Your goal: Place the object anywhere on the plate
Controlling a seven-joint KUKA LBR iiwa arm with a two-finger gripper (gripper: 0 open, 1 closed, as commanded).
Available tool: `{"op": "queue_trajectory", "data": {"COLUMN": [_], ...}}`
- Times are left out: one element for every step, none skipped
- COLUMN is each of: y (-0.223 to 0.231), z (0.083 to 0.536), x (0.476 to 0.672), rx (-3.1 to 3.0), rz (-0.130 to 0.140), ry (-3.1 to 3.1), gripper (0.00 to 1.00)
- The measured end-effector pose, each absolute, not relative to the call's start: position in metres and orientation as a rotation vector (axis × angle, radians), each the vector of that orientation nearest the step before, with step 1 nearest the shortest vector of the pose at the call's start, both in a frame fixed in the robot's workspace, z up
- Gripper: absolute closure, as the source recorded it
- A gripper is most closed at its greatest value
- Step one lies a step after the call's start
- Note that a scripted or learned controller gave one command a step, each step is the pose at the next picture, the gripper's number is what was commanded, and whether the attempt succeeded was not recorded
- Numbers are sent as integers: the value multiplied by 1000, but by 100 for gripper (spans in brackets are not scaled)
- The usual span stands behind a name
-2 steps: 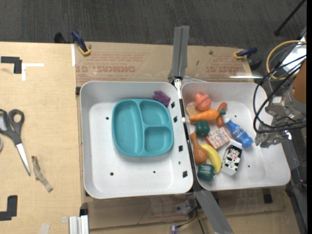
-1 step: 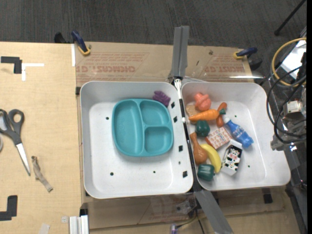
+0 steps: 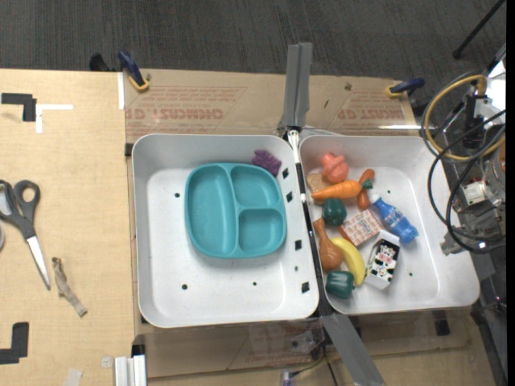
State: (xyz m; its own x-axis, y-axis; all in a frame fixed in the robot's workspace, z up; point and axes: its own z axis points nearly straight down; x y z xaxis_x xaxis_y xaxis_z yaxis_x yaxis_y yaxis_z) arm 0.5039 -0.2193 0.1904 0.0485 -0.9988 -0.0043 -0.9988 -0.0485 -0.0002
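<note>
We find the teal divided plate (image 3: 233, 209) lying in the middle of the left bin (image 3: 153, 296), with nothing on it. Its three compartments are bare. A small purple toy (image 3: 266, 161) sits off the plate, against the far wall of that bin near its far right corner.

The remaining toys are heaped along the left side of the right bin (image 3: 451, 284). A carrot (image 3: 336, 190) lies with its long axis running across the bin, left to right. A banana (image 3: 351, 257) curves from the bin's middle towards its near edge. A blue bottle (image 3: 396, 219) lies tilted, its long axis diagonal. A cow-patterned carton (image 3: 385, 262) rests just beside the banana, and a green pepper (image 3: 339, 283) sits nearest the near edge. A small printed packet (image 3: 360, 227) lies between the bottle and the banana; its label is too small to read.

Red print on the cardboard sheet (image 3: 201, 107) beyond the bins stands upside down; one word appears to read "CHEMICAL". Scissors (image 3: 24, 215) lie on the bench's left side.
</note>
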Motion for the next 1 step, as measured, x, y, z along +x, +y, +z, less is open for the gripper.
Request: {"op": "queue_trajectory", "data": {"y": [-217], "z": [213], "x": [479], "rx": [-2779], "rz": [3], "ry": [1455], "gripper": [100]}}
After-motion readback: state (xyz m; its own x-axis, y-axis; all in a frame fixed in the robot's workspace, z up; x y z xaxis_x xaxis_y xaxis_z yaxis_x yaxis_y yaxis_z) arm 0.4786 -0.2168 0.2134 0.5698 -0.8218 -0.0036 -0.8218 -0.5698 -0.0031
